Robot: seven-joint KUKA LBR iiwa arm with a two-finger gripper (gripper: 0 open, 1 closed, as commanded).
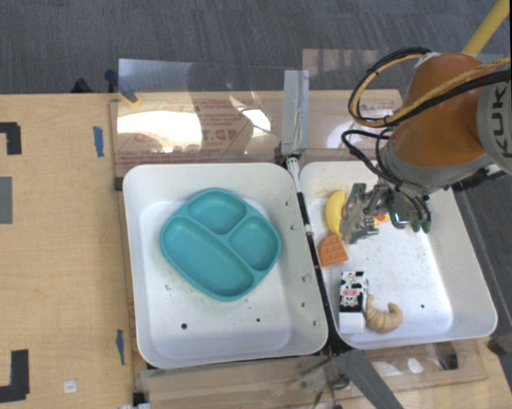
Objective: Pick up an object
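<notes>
The gripper [360,218] hung over the right bin [426,269], just at three o'clock of a yellow banana [336,209]; whether it had released or clenched could not be told. The banana's long axis ran twelve to six. A sound grasp would likely close across its width, clear of the orange waffle piece [332,250].
</notes>
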